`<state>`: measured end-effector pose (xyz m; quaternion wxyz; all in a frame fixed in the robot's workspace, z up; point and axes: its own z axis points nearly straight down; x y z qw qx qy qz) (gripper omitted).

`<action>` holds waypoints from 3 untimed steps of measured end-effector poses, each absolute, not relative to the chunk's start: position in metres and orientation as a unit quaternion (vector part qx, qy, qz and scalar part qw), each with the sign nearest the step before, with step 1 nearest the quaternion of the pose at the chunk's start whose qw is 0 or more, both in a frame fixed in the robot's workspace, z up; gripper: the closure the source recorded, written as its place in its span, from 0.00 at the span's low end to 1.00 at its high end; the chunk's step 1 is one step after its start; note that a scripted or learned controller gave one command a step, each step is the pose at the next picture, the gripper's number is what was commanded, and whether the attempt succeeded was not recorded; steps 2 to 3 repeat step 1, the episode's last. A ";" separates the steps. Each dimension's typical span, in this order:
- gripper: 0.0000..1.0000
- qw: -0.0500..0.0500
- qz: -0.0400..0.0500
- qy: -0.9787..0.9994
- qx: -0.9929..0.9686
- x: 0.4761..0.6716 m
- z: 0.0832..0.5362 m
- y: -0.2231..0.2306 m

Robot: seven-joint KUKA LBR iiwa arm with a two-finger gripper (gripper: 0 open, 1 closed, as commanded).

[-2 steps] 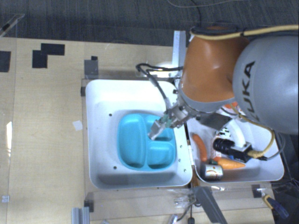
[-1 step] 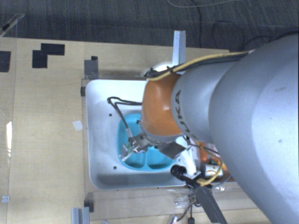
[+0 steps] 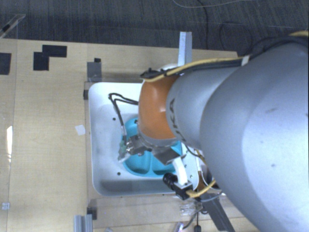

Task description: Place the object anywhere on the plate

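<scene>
A white bin [image 3: 104,144] sits on the wooden bench [image 3: 43,144].

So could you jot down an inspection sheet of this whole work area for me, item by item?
Surface: wooden bench bearing a shallow white bin.
Job's things: blue plate lies in the bin, largely covered by the arm; the object to place cannot be made out.
Clutter: nothing seen.
Grippers: gripper sits low over the plate's left edge.
Cables: black cable loops beside the wrist; yellow cable runs along the arm; thin wire lies on the floor.
Surroundings: dark carpet; black markers on the bench.
</scene>
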<state>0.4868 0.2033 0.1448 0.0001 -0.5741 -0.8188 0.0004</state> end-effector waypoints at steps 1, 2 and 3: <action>0.00 -0.001 0.000 -0.788 -0.616 0.541 0.182 0.140; 0.00 -0.001 0.000 -0.788 -0.616 0.541 0.182 0.140; 0.00 -0.001 0.000 -0.788 -0.616 0.541 0.182 0.140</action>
